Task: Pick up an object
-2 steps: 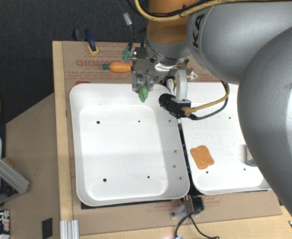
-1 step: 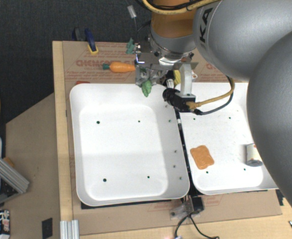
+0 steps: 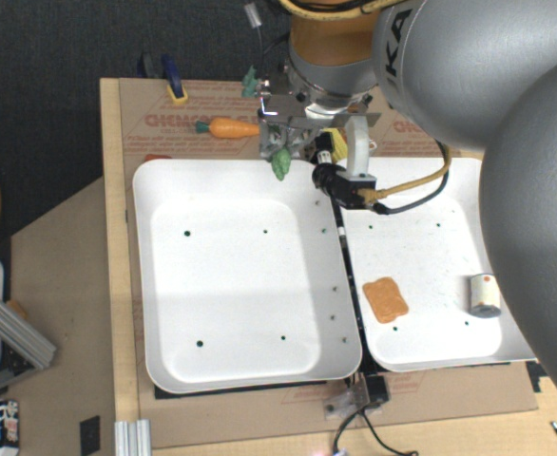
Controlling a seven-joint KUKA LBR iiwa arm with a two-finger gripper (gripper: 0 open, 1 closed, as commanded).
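**Gripper up at far rim of left bin, green object at its fingers**

Gripper (image 3: pixel 280 152) hangs over the far right corner of the left bin (image 3: pixel 164 255), just at the rim. A small green object (image 3: pixel 281 165) sits right at the fingertips, apparently pinched between them and lifted off the bin floor, though the fingers are partly hidden by the wrist so the hold is a judgement, not certain. Orange band (image 3: pixel 340 12) above the wrist is directly beyond that same corner. An orange carrot-like toy (image 3: pixel 229 128) lies on the cardboard just beyond the left bin's far rim, near the gripper but apart from it. Right of the left bin, the right bin (image 3: pixel 431 350) holds a tan flat piece (image 3: pixel 386 299) close to the shared divider and a small white cylinder (image 3: pixel 485 294) well away toward the outer side. A blue clip (image 3: pixel 174 79) sits beyond the far left corner of the left bin.

Progress: pick looks mostly done, green object seems off the surface. Left to do: confirm the hold stays firm and carry it clear; a slip is possible given the small contact
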